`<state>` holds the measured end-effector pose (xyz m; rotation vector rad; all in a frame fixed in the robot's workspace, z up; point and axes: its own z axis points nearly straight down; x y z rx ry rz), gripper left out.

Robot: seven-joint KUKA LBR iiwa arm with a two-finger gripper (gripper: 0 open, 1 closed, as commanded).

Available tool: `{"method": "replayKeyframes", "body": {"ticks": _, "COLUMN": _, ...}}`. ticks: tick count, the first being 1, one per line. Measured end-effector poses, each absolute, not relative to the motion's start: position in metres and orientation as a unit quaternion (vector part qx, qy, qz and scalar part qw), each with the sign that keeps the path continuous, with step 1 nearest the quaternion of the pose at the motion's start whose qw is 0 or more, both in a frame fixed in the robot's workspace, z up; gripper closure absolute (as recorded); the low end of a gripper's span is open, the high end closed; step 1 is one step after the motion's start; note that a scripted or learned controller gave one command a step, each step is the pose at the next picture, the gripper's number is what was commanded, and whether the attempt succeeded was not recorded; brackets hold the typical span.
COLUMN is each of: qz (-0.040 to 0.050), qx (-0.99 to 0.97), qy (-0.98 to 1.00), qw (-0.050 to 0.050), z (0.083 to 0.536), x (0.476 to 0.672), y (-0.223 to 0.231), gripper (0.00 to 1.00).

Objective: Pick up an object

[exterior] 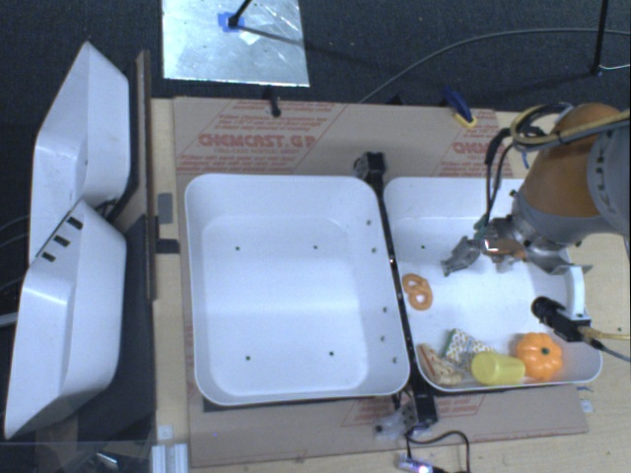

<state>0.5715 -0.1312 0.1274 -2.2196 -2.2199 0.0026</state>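
Fixed above the bench, looking down at a slant. Far enough back to take in both shallow white plastic bins (296,294) side by side across mid-frame, the brown cardboard sheet (256,136) beneath them, and dark floor along the top. Grey arm with orange band (577,180) entering from the right edge.

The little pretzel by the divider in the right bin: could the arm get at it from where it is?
Probably yes. The pretzel lies alone on the right bin's bare floor, apart from the pile along the near wall, and the gripper hangs just beside it with nothing between. The divider close by might crowd a grasp.
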Motion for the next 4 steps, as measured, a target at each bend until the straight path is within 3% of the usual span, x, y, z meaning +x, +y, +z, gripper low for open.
{"method": "replayKeyframes", "body": {"ticks": 1, "qz": -0.0004, "qx": -0.707, "qy": -0.707, "qw": 0.0, "z": 0.14, "x": 0.573, "y": -0.132, "gripper": 1.0}}
{"method": "replayKeyframes", "body": {"ticks": 3, "qz": -0.0015, "qx": -0.707, "qy": -0.707, "qw": -0.002, "z": 0.25, "x": 0.556, "y": -0.135, "gripper": 1.0}}
{"method": "replayKeyframes", "body": {"ticks": 4, "qz": -0.0006, "qx": -0.707, "qy": -0.707, "qw": -0.001, "z": 0.268, "x": 0.557, "y": -0.136, "gripper": 1.0}}
